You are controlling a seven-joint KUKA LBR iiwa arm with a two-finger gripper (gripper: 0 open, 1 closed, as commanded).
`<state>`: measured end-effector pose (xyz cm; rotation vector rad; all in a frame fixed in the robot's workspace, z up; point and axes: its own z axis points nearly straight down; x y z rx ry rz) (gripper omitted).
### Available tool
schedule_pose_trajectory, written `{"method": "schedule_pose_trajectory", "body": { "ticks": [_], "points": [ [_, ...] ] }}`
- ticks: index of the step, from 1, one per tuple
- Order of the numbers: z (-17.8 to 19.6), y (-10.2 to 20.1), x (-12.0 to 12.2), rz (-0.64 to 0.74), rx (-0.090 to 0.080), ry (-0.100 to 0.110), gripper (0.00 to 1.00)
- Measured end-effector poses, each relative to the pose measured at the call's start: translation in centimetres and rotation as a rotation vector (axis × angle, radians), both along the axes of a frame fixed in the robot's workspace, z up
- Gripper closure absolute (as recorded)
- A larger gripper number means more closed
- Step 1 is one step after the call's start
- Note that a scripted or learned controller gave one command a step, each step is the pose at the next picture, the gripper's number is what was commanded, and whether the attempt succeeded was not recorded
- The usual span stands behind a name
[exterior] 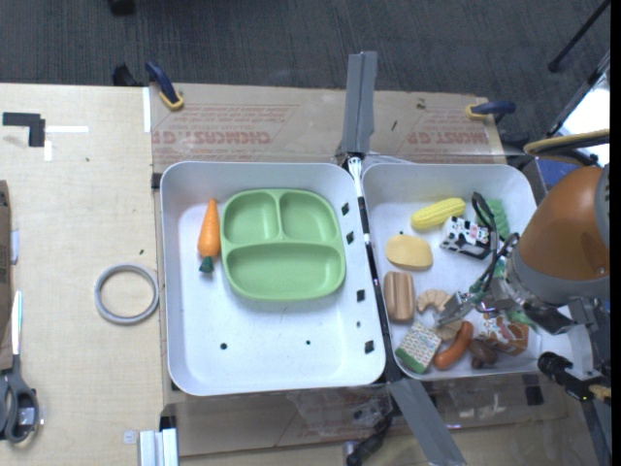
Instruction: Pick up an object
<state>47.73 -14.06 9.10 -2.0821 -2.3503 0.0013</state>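
Observation:
My gripper (464,306) is low in the right bin (519,178), near its front right, in among a cluster of toy foods. Right beside it lie a small tan croissant-like piece (431,302), a red sausage (453,346), a green-and-white packet (418,348) and a brown-and-red item (501,339). A brown bread roll (398,295) lies to its left. Farther back are a yellow-orange potato shape (408,251), a yellow corn cob (438,213), a black-and-white item (465,237) and a green piece (496,212). The arm's grey body and orange band (579,226) cover the bin's right side.
The left bin (281,357) holds a green divided plate (283,244) and an orange carrot (208,229) beside it. On the bench to the left lie a grey tape ring (127,292) and scissors (17,396). Clamps (165,85) (490,111) grip the cardboard behind the bins.

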Motion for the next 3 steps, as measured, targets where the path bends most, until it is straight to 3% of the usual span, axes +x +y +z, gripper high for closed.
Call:
{"method": "schedule_pose_trajectory", "body": {
  "ticks": [1,2,3],
  "points": [
    [0.0,-0.5,0.0,-0.006,0.001,0.000,0.00],
    [1.2,0.6,7.1,-0.082,-0.001,-0.001,0.00],
    [0.0,-0.8,15.8,0.024,-0.002,0.002,0.00]
  ]
}}
